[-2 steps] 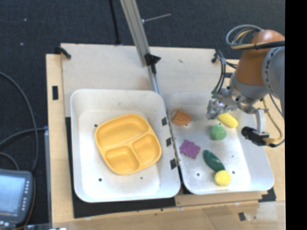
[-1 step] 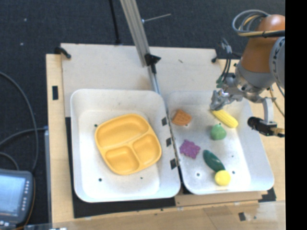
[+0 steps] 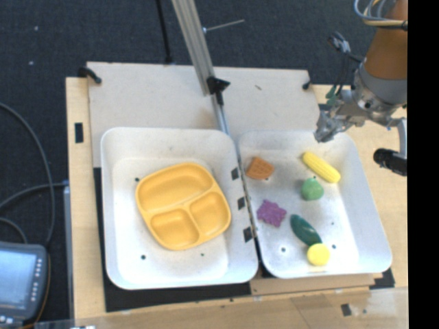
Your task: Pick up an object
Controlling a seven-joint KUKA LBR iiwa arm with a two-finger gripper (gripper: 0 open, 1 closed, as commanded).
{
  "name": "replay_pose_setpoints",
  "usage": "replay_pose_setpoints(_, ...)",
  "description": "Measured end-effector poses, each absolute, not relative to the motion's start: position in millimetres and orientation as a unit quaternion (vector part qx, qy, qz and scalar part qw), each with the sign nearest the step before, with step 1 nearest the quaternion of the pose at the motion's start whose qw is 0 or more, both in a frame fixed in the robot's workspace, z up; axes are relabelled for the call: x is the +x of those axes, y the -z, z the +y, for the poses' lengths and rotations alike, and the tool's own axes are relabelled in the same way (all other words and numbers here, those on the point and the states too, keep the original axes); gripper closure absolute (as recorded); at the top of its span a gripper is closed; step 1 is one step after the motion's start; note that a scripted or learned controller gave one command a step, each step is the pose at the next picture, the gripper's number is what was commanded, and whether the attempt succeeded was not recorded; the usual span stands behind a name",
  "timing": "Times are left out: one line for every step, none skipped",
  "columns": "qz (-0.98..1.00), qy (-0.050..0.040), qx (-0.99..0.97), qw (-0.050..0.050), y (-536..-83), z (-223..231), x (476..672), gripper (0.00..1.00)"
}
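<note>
Camera view: yellow corn cob, elongated, in right bin; claw state unclear.

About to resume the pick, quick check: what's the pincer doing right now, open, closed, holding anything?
Pincer: cannot be told whether open or closed; it hangs over the right bin's far edge, near the yellow corn, with nothing seen in it.

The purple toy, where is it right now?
The purple toy lies in the right bin, near its left wall, below the orange block and left of the dark green vegetable.
</note>
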State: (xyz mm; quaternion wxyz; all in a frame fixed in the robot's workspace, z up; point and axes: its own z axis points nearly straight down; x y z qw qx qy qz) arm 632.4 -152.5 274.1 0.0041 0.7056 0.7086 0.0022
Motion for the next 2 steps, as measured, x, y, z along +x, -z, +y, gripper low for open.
replay_pose_setpoints(0.709,-0.0007,0.705,0.0,-280.4,-105.4,615.4,1.0)
replay_pose_setpoints(0.709,0.0,0.705,0.0,-265.9,-61.1,604.3,1.0)
